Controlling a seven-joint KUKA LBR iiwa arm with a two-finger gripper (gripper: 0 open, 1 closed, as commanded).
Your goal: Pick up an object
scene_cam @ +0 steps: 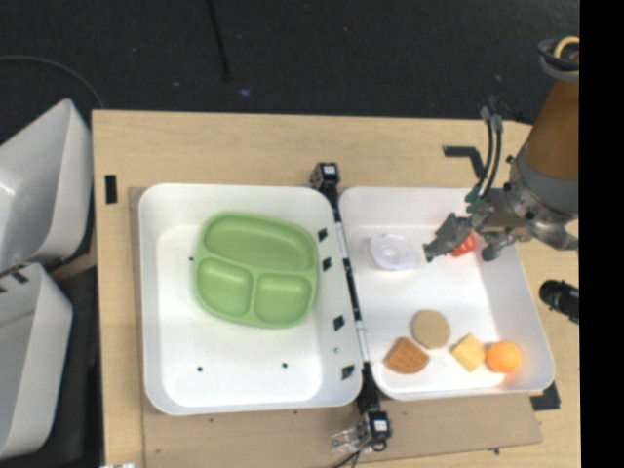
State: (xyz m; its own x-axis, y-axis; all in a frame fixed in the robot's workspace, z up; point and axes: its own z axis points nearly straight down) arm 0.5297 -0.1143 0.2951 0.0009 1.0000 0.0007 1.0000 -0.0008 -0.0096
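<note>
While the pincer [466, 239] hung spread over the right bin [507, 300], a small red object [467, 245] sat between its fingers, perhaps light and stiff, best pinched across its middle. Four food pieces [448, 343] lay nearby; the left bin [166, 359] held a green tray [257, 269].

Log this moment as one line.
arm: over right bin | claw: above red item at far side | near edge: cookie, wedge, cube, orange | left bin: green tray
</note>
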